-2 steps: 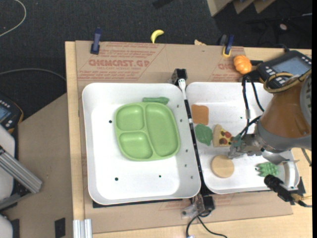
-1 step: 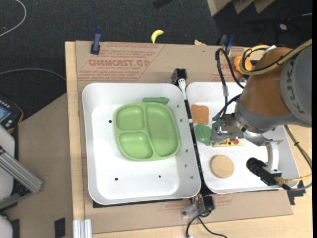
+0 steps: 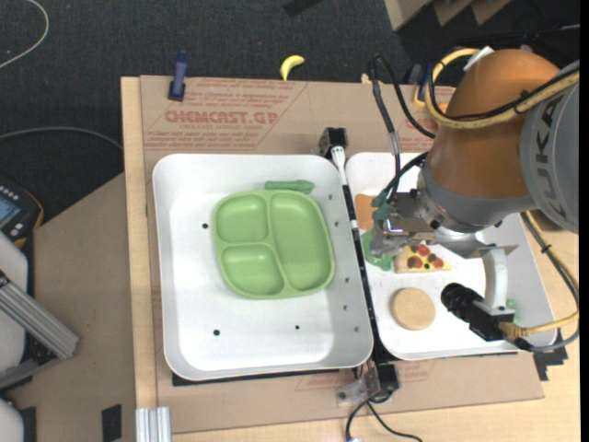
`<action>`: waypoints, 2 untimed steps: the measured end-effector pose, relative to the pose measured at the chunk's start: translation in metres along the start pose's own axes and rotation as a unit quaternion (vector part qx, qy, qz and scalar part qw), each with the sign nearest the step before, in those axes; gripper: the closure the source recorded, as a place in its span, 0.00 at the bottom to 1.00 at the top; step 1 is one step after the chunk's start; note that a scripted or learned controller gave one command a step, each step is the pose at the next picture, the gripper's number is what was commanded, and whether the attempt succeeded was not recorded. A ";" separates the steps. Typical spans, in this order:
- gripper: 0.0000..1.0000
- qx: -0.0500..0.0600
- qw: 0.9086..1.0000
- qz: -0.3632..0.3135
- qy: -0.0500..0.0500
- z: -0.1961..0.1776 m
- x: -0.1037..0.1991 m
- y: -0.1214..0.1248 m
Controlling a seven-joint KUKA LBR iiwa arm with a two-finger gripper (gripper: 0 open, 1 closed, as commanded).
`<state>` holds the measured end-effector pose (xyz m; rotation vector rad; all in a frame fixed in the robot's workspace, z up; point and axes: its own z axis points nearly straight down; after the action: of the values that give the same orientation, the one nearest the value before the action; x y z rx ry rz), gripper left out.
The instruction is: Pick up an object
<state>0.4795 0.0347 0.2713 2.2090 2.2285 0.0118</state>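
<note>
— Two white bins (image 3: 184,339) sit side by side on the bench. What is closest?
— A round cookie (image 3: 414,308), then a pizza slice (image 3: 421,261) just behind.
— And the gripper (image 3: 398,226)?
— It hangs over that right bin. Nobody can tell how its claw stands.

Even, fairly bright overhead light washes the white bins (image 3: 184,274) almost to glare, the arm (image 3: 497,136) casts only soft shadow beneath itself, the dark floor (image 3: 138,26) stays dim, and the whole picture looks slightly soft and grainy.
</note>
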 end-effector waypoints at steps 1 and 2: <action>1.00 -0.007 1.000 0.005 -0.002 -0.215 -0.071 0.002; 1.00 0.010 1.000 0.004 -0.001 -0.105 -0.046 -0.001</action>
<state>0.4785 -0.0115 0.3760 2.2260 2.2279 -0.0123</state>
